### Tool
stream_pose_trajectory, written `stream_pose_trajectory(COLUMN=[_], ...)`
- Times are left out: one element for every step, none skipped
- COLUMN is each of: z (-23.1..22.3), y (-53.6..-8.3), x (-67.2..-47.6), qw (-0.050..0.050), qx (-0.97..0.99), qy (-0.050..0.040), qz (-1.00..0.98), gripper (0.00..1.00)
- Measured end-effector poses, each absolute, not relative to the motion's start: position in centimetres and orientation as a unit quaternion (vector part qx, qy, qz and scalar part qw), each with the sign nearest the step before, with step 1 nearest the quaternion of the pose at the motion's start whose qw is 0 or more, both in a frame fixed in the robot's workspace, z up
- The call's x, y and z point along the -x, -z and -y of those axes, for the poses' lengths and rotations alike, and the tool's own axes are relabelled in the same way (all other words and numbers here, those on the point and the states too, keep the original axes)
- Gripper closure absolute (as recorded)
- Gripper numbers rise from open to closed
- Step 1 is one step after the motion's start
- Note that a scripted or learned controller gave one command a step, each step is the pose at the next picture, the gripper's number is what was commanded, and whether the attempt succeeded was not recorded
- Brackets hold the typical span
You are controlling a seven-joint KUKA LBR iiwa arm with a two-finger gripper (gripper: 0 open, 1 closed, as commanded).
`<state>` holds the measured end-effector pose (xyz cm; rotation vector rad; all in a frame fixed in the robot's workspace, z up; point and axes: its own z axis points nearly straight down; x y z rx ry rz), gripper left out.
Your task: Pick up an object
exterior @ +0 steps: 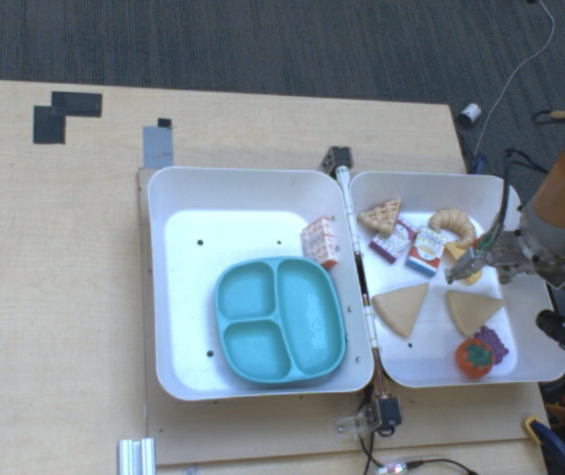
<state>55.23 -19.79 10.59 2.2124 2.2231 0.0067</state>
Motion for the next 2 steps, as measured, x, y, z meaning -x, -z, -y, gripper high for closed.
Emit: stream_pose_trajectory(z=[19.7, 8.1], y=[-11.7, -11.0], x=[-55.4, -61.4], qw=[0.004, 0.0], qx=[-0.705, -0.705], qy=[-0.0033, -0.0019], qz=[-0.71, -0.709], gripper=[1.0, 1.0])
